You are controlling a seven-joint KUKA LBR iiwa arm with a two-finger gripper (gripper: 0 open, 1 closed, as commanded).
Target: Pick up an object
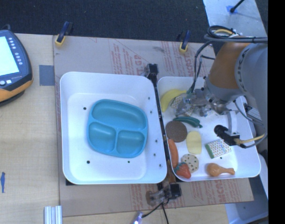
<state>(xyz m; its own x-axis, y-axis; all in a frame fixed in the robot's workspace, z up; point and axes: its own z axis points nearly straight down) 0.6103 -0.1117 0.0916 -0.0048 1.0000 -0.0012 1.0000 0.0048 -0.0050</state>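
hand (191,107): low in right white bin (247,171), grip state cannot tell | beside it: yellow banana-shaped toy (168,98), green bean pod (189,121) | left bin: blue divided plastic tray (117,128)

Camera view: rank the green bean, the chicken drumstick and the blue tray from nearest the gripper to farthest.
From the gripper:
1. green bean, just below it in the right bin.
2. chicken drumstick, at that bin's near edge.
3. blue tray, in the left bin.
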